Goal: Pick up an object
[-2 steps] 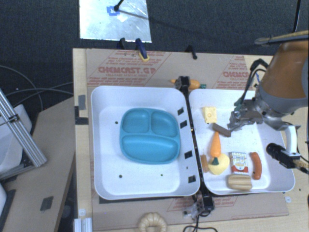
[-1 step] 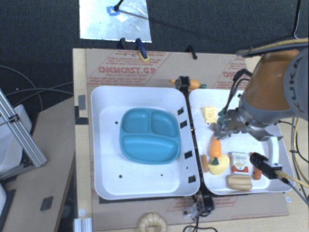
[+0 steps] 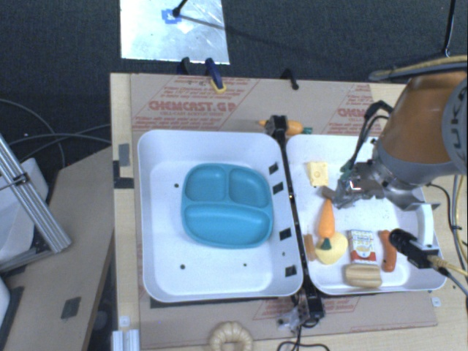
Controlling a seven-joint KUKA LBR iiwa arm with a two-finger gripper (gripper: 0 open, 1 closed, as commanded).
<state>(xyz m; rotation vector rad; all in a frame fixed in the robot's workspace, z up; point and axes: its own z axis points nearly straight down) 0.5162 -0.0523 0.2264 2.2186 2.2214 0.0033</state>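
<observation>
My gripper (image 3: 338,194) hangs over the right bin (image 3: 420,221), near its middle. Just below and left of it lies an orange carrot (image 3: 327,220), its tip pointing up toward the gripper. A yellow cheese wedge (image 3: 317,172) sits up and left of the gripper. Along the bin's front lie a yellow pear-like piece (image 3: 330,248), a red and white carton (image 3: 362,246), a bread roll (image 3: 363,275) and a red sausage (image 3: 387,251). Nothing shows held in the gripper.
The left bin (image 3: 157,196) holds a blue divided plate (image 3: 227,205). A black divider with clips (image 3: 289,196) runs between the bins. An orange toy (image 3: 292,128) rests at the divider's far end. A beige ring (image 3: 232,336) lies off the bench's front edge.
</observation>
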